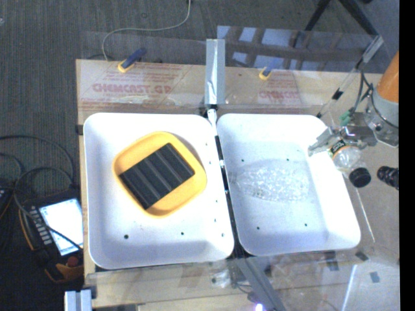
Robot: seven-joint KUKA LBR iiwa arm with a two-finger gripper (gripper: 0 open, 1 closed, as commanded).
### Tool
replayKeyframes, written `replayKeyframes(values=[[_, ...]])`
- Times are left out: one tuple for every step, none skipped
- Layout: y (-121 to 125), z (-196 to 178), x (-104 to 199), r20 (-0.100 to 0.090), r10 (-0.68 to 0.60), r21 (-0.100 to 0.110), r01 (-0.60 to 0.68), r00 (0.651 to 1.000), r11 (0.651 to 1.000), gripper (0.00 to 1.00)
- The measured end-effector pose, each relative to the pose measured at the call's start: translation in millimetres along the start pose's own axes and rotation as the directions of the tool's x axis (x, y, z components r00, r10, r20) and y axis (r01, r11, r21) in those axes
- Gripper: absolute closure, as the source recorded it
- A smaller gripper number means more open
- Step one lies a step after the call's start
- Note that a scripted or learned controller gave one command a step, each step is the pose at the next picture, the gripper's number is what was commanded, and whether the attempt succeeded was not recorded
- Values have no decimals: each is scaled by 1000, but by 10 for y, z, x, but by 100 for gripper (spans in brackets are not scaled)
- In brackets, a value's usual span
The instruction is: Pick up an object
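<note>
One object lies in the left bin (104, 238): a yellow, rounded-square dish (160, 172) with a black ribbed insert (157, 174) set in its top, turned at a slant to the bin walls. It sits in the middle of that bin, slightly toward the far side, resting flat on the floor and apart from every wall.

Right bin (337, 229): a clear, crinkled patch of what looks like plastic film (272, 181) lies near its centre; what it is cannot be told for certain.

Claw (324, 144): at the right bin's far right rim, above the wall, well apart from the dish. It is too small and cluttered to tell whether it is open or closed; nothing is seen between its parts.

Arm (392, 86): enters from the right, with the orange band at the frame edge.

Table (149, 86): pale board carrying both bins side by side, with a clear sheet and two yellow clamps (130, 60) along the far edge.
</note>
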State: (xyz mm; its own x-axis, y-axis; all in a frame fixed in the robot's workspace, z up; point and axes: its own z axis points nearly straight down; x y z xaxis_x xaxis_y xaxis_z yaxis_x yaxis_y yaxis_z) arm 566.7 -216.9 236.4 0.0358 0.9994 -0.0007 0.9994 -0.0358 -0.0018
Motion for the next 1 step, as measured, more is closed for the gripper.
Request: replayKeyframes(values=[[202,-160,-14,0,18,0,-18,1000,1000,0]])
